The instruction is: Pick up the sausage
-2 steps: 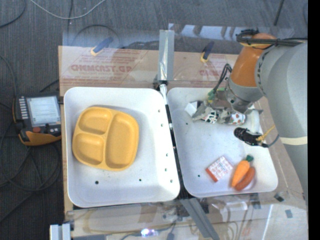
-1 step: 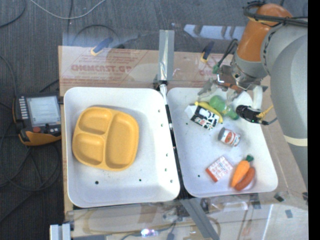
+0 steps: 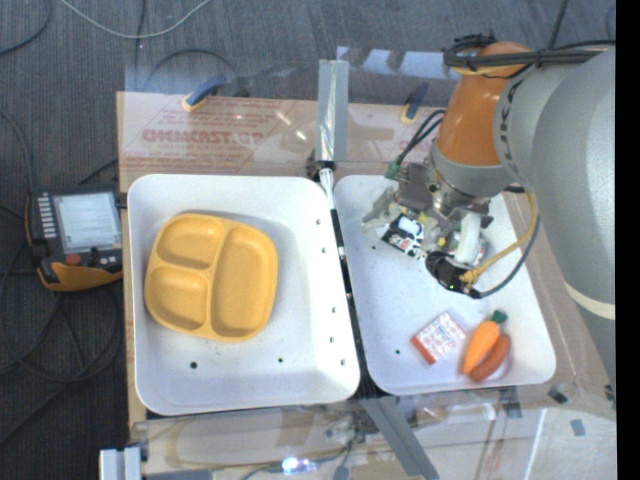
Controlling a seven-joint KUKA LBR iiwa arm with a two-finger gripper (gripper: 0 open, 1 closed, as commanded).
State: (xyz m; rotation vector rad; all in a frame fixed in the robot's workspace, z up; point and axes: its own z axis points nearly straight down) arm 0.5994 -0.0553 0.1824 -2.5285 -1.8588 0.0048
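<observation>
Down in the right bin's [image 3: 380,298] near right corner, one sausage [image 3: 491,361] is seen, its long axis running diagonally, partly covered by one carrot [image 3: 481,343]. One small packet [image 3: 438,337] lies beside. One yellow divided plate [image 3: 211,275] occupies the left bin [image 3: 160,388]. The gripper [image 3: 430,230] is poised well apart; its state cannot be told.
</observation>
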